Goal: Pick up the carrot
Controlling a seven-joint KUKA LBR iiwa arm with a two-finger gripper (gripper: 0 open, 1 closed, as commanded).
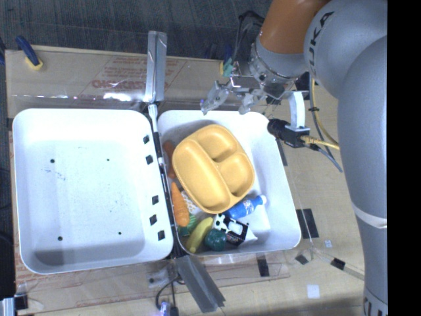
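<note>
Arm [342, 64] reaches in from right w/ tool [230, 101] hovering above far rim of right bin [279, 176], fingers spread, holding nothing. Yellow tray [212, 168] fills bin's middle. Carrot [178, 205] lies along left wall, partly under tray. Approach step, I'd say; next needs travel to carrot, then descent.

Yellow divided tray [214, 166] in right bin [279, 176], blue bottle [247, 207], banana [199, 234]

You see a brown bench top [79, 71] under the bins, dark ribbed flooring [99, 5] beyond its far edge.
</note>
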